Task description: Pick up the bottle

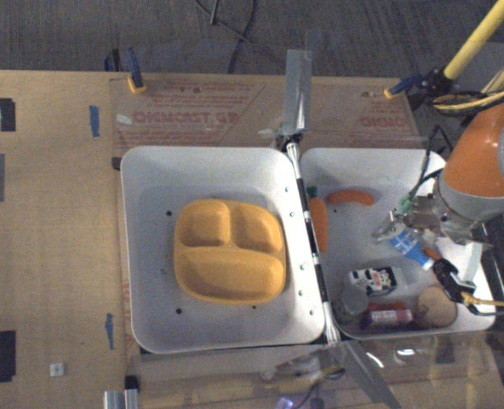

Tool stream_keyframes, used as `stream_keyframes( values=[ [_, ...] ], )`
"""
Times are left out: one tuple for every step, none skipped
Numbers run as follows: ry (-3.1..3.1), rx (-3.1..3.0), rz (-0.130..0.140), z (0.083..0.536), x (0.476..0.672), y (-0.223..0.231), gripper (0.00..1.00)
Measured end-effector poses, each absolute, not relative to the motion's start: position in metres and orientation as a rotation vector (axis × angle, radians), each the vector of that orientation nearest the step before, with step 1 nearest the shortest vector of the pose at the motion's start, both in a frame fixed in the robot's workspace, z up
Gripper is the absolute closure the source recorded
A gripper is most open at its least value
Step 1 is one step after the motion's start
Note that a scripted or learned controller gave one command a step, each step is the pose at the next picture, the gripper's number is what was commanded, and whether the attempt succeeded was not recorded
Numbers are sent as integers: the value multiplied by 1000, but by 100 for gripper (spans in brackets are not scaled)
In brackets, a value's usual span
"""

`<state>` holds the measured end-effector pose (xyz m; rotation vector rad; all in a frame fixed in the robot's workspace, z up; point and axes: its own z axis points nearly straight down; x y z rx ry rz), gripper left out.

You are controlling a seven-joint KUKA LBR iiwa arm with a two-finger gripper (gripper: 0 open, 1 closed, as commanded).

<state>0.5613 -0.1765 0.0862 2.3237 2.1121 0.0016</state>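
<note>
Two white bins sit side by side. The left bin (141, 228) holds a yellow divided tray (229, 251). In the right bin (337, 164), the bottle (390, 317), dark with a red label, lies on its side near the front wall, beside a brown rounded object (438, 307). The gripper (394, 227) hovers over the bin's middle right, above the bottle and apart from it; whether its fingers are spread or closed cannot be told
</note>
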Motion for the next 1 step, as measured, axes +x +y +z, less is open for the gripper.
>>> stream_keyframes(
  values=[
    [2107, 2329, 5, 96, 561, -177, 100]
  ],
)
